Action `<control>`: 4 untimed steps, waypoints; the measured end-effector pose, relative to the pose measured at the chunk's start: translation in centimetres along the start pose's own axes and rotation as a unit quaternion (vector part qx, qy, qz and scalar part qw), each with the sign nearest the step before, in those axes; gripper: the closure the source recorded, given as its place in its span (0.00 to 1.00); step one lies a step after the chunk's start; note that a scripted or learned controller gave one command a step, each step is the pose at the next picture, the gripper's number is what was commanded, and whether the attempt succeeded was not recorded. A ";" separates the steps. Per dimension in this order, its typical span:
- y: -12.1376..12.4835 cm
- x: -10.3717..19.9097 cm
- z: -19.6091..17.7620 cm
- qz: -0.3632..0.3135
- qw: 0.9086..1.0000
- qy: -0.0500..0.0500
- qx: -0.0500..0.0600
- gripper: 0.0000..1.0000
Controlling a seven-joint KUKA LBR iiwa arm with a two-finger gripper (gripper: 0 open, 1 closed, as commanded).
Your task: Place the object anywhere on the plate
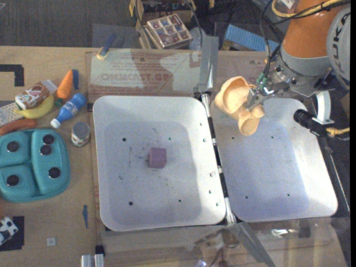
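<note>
A small purple cube (157, 158) lies near the middle of the left white bin (111, 204). Over the back left corner of the right white bin (311, 204) hangs a pale orange, bowl-like piece (236, 99), tipped on its edge, with a rounded lobe beneath it. My gripper (256, 99) reaches in from the upper right and its grey fingers are shut on that orange piece at its right side. The grey arm with its orange band (311, 21) rises behind it.
On the bench left of the bins are a teal divided tray (30, 163), a small can (80, 133), a blue bottle (69, 110), a banana (36, 110) and a carrot (65, 85). A cardboard sheet (144, 78) lies behind the left bin. A black connector (306, 120) juts over the right bin's far edge.
</note>
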State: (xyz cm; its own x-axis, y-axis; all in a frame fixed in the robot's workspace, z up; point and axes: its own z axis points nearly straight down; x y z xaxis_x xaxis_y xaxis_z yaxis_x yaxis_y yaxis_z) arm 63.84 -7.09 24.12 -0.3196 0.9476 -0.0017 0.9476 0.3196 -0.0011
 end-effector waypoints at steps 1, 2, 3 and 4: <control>5.0 5.7 0.9 -0.083 0.997 -0.001 -0.002 1.00; 0.0 12.6 2.0 -0.046 0.999 0.001 0.001 1.00; 0.3 14.6 3.0 -0.021 1.000 0.001 0.002 1.00; -7.3 9.0 2.3 -0.077 0.997 0.001 0.001 1.00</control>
State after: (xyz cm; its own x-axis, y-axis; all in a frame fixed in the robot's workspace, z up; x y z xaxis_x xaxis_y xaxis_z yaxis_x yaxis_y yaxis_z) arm 54.03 -0.87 21.83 -0.4611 0.8873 0.0015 0.8873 0.4612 -0.0032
